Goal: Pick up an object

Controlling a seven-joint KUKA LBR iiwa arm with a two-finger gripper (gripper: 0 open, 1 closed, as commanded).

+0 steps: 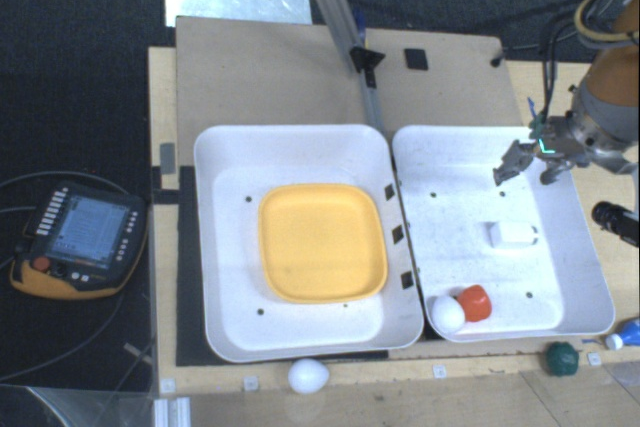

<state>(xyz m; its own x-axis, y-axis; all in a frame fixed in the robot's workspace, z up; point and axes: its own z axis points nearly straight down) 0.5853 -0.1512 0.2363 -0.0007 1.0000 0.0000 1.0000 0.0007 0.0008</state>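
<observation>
White egg-shaped object [308,376] on the counter [480,377], just in front of the left bin [215,215]. Green ball [561,358] on the counter at the right bin's [575,215] near right corner. Inside the right bin, near left corner: white ball [446,314] touching an orange cup [474,303]. Small white block [511,235] mid-bin. Yellow plate [323,242] in the left bin. End effector [532,167] over the right bin's far right, fingers spread apart, holding nothing. Pendant [77,238] on the floor, far left.
</observation>
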